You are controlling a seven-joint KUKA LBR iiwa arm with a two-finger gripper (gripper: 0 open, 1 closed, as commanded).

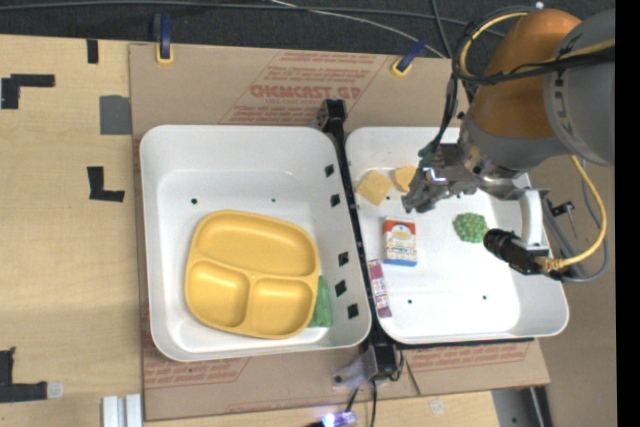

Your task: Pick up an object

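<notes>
My gripper (pixel 422 191) hangs over the right bin (pixel 455 315), near its upper middle, with dark fingers pointing down-left. Just left of it lie two pale yellow chunks (pixel 374 186), the smaller one (pixel 403 178) almost under the fingers. A small red, white and blue box (pixel 400 242) lies below the gripper on the bin floor. A green leafy piece (pixel 469 227) sits to the gripper's lower right. A thin purple-and-white packet (pixel 378 287) rests along the bin's left wall. I see nothing between the fingers.
The left bin (pixel 165 160) holds a yellow divided tray (pixel 251 273) with a green item (pixel 321 303) wedged at its right edge. A black divider (pixel 340 177) runs between the bins. Cables loop around the arm's wrist (pixel 520 105) at the right.
</notes>
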